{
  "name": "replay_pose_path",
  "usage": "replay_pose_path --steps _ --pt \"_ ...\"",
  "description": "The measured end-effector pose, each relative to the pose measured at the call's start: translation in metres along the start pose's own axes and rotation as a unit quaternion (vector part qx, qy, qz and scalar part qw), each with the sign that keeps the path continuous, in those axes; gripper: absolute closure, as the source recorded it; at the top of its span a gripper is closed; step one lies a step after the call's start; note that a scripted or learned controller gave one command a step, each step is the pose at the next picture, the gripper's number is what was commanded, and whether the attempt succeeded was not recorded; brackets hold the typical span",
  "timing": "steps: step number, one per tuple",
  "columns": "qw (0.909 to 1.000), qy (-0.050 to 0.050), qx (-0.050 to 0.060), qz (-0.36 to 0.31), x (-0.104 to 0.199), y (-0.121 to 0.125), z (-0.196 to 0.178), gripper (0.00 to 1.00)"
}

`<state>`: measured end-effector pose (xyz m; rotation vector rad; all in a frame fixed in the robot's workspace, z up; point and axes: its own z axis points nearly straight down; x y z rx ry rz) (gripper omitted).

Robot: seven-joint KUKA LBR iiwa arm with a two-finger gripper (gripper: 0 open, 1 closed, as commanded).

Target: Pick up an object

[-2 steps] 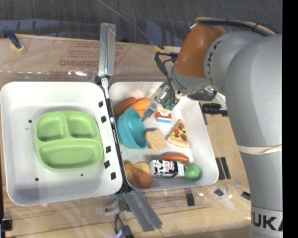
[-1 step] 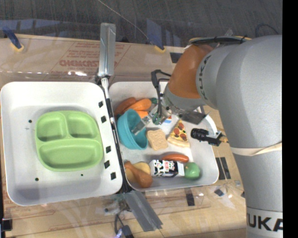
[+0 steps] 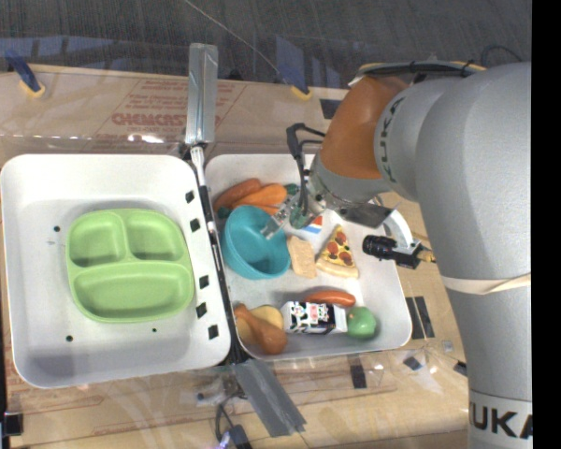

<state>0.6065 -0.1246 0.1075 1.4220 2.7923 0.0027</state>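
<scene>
My gripper reaches down into the right bin, at the right rim of a teal bowl. Its tips are among the toys there, and I cannot make out their state. Around it lie orange carrots, a tan cracker slab and a pizza slice. Nearer the front sit a hot dog, a black-and-white carton, a green pear-like fruit and a brown drumstick.
The left bin holds a green divided plate. A metal divider stands between the bins at the back. The grey arm with its orange band covers the right bin's far right side.
</scene>
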Motion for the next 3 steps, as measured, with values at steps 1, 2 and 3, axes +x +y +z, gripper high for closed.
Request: replay_pose_path --steps 1,2,3 --pt "0.9994 0.000 -0.001 0.034 0.053 0.013 -0.089 1.00" --pt "0.9890 0.003 0.003 0.148 0.095 0.002 -0.086 1.00" --pt "0.9970 0.001 0.001 0.078 0.136 -0.029 -0.087 1.00"
